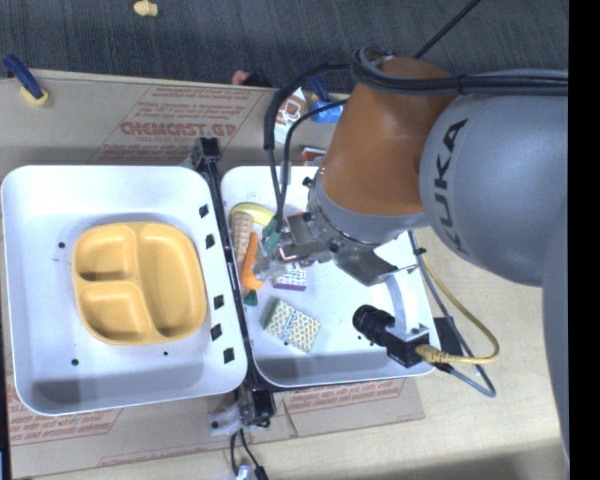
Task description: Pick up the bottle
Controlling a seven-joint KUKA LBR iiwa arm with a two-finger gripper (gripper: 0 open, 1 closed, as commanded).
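A pale cream bottle [243, 224] with a yellowish top lies in the right bin [325, 366], against the bin's left wall near the far end. My gripper [283, 252] hangs low over the bin just to the right of the bottle, with the big grey and orange arm [400, 148] covering the bin's far and right parts. Part of the bottle is hidden by the gripper's body. A green piece [272, 236] shows right beside the gripper.
An orange carrot-like item [251, 260] lies along the right bin's left wall. A small purple and white packet [292, 279] and a patterned pouch [292, 326] lie nearer the front. The left bin [40, 368] holds a yellow divided tray [138, 280].
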